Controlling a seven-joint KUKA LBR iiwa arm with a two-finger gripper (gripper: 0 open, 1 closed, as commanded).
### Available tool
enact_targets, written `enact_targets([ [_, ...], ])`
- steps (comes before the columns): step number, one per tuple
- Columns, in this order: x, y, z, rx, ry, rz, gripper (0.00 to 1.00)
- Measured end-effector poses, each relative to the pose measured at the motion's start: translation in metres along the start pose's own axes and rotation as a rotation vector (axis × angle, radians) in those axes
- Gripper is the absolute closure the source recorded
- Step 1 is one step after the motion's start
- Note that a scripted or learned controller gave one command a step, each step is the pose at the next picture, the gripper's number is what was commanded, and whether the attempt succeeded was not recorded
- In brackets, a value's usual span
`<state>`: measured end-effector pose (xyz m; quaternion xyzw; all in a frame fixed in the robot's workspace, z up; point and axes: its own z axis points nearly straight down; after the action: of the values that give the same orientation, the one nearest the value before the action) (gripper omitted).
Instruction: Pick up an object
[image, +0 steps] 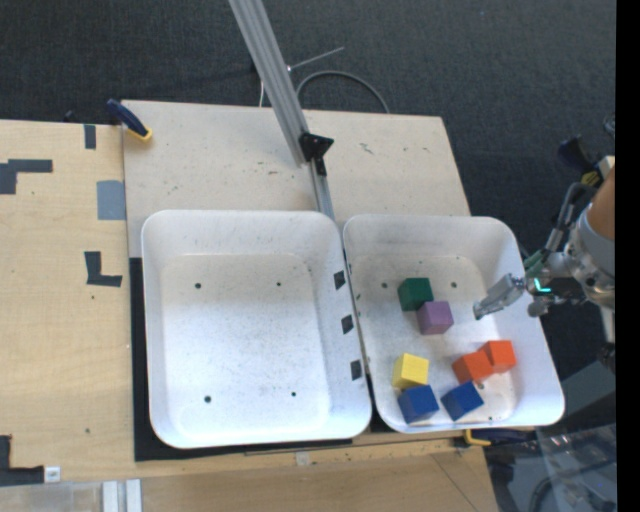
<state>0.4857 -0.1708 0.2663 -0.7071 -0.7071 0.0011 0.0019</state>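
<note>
The pincer (500, 296) is positioned over the right-hand edge of the right bin (520, 250), entering from the right side of the camera view. A grey finger (497, 295) points down and to the left toward the bin interior. Whether the pincer is released or clenched cannot be determined from this view; no object appears between its parts.

Object positions, referenced to the pincer:

- Purple cube (435, 317): nearest object, just to the left and slightly below, not touching.
- Green cube (415, 293): to the left, beyond the purple cube and touching its upper-left corner.
- Orange blocks (486, 361): directly below, lying close together near the right wall of the bin.
- Yellow cube (410, 370): below and to the left.
- Two blue cubes (418, 403) (462, 400): furthest below, side by side along the front wall of the bin; the left one lies just under the yellow cube.

All objects rest on the bin floor.

The left bin (160, 300) lies well to the left of the pincer, sharing a border with the right bin. Both bins sit on the worktop (200, 150). A grey metal rail (280, 85) crosses the worktop diagonally, above and to the left of the pincer.
</note>
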Motion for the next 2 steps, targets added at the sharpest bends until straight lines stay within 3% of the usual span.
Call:
enact_targets([
  [1,0.0,0.001,-0.001,-0.003,-0.001,-0.001,0.0],
  [2,0.005,0.006,0.06,0.003,0.0,-0.001,0.0],
])
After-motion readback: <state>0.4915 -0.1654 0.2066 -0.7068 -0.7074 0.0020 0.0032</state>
